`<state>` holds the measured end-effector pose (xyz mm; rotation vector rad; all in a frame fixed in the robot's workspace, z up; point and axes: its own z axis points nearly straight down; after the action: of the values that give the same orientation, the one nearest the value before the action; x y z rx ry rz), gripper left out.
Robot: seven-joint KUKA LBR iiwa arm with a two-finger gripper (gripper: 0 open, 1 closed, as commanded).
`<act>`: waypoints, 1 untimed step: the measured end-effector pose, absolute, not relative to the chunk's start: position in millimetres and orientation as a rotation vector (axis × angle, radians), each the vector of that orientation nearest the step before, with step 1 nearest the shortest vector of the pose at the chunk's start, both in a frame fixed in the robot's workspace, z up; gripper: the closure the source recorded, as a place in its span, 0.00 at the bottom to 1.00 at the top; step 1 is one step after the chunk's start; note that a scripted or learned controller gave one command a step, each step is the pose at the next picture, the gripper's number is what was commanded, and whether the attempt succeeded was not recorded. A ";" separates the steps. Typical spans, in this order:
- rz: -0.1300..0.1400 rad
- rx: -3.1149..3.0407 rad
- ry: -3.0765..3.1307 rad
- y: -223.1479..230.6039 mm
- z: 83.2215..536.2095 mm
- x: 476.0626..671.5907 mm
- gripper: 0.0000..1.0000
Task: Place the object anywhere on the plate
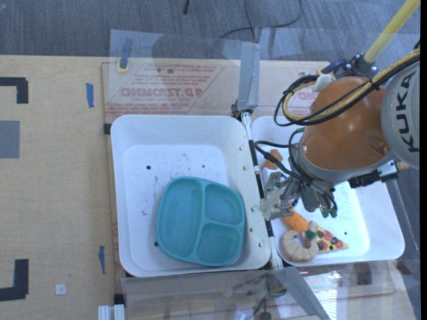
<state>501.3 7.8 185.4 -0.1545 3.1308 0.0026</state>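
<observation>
So, which object do we go for? We judge it's one of the toy foods in the right bin (380, 239), all lying toward that bin's near-left corner: a pale ring-shaped piece (297, 247) nearest the corner, an orange piece (297, 223) just behind it, and a pizza slice (329, 240) touching the ring's right side, its long axis running left-right w/ the tip pointing right. Another small orange bit (273, 157) sits farther back along the left wall.

Our gripper (288, 202) hangs over that same left wall area, just behind the orange piece and v. close to it — so the nearest candidate lies a touch toward the bin's near edge from the fingers. Can't tell whether the fingers are spread or closed; cables and the wrist clutter them, and nothing is visibly between them.

Key relation for the move: the plate (201, 221), teal w/ three compartments, lies in the left bin (133, 145), near-right part, just across the two bins' shared walls. So once we've got smth, travel is leftward over that divider; any compartment will do.
</observation>
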 end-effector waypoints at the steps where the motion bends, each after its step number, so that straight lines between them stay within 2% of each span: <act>1: 0.003 -0.345 3.118 54.9 185.4 491.7 1.00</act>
<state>491.7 54.9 185.4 -0.3453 3.1184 0.0026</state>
